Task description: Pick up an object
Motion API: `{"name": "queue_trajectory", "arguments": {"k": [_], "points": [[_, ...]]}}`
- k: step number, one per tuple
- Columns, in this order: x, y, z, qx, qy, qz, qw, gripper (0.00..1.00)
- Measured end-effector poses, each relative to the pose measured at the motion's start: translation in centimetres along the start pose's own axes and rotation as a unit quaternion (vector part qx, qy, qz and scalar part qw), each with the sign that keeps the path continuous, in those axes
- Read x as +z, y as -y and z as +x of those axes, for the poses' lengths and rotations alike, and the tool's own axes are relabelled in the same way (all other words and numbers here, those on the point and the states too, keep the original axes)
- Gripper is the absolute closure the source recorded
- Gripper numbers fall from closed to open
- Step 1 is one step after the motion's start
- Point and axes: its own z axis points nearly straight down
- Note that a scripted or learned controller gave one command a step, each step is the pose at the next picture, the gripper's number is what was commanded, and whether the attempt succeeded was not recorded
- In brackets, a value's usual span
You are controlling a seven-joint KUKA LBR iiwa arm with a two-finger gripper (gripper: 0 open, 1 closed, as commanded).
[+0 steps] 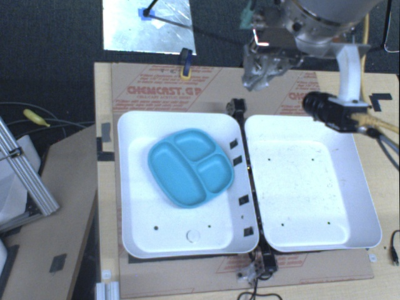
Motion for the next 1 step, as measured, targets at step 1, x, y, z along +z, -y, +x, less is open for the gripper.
{"name": "queue_trajectory", "arguments": {"k": [1], "points": [[1.04,3.56,8.2,-0.004,0.002,0.01,0.9999,1.0]]}}
